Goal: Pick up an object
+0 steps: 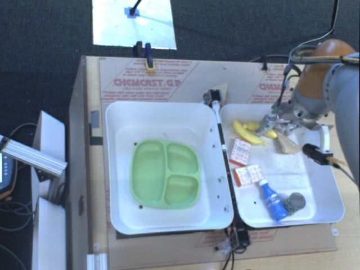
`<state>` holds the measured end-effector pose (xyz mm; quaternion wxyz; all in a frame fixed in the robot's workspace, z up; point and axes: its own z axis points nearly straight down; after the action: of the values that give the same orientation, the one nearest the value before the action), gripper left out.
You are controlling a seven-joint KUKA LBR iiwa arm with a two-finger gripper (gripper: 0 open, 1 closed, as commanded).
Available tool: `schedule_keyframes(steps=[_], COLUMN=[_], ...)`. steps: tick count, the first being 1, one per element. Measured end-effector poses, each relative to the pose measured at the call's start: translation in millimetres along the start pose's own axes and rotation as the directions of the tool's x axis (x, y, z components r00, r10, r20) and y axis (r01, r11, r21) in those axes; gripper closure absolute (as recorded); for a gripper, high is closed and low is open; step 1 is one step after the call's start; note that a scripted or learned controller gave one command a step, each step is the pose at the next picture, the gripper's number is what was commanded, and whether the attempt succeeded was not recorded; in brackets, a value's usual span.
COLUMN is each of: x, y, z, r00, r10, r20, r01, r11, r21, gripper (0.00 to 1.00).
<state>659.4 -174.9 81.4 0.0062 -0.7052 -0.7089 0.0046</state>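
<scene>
The right bin (332, 204) holds a yellow banana (247, 131) at its far left. Nearer lie two red-and-white packets (241, 151) (248, 175), a blue bottle (273, 200) on its side and a grey round lid (295, 201). A beige wedge-shaped piece (288, 144) lies just below the gripper. My gripper (277, 124) hangs low over the far part of this bin, right beside the banana's right end and above the beige piece. The metal wrist parts hide how it stands against these things.
The left bin (121, 207) carries a green divided plate (165, 173). A black clamp strip (222, 145) runs along the seam between the bins. The grey arm with its orange band (332, 52) comes in from the right, and a black cable end (316, 153) juts over the right bin.
</scene>
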Motion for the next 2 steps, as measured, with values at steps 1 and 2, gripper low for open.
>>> schedule_keyframes(steps=[1, 2], x=[0, 58], y=[-1, -46], z=[-11, -97], r00=[1.000, 1.000], r10=[-0.003, 0.000], r20=[0.000, 0.002], r01=[0.003, 0.000], r11=[1.000, 1.000], r21=[0.005, -0.020], gripper=[1.00, 1.00])
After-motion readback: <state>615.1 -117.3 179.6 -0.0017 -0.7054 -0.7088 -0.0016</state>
